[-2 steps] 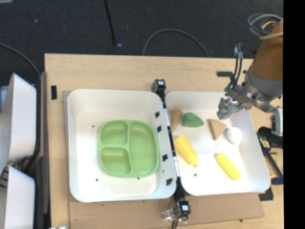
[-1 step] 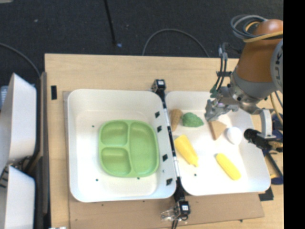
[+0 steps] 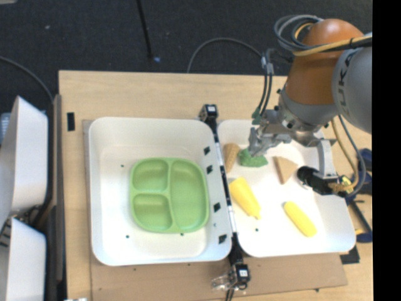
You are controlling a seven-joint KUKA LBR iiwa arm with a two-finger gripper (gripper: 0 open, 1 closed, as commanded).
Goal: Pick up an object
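My gripper hangs low over the far left part of the right bin, right above a small green object that lies on the bin floor. Its tips reach down to the green object's top. Just left of it a tan cone leans by the divider. A tan wedge lies to the right. Two yellow corn cobs lie nearer the front, one by the divider and one toward the right.
The left bin holds a green divided plate. The arm's grey and orange body looms over the right bin's far side. Black clips line the seam between the bins.
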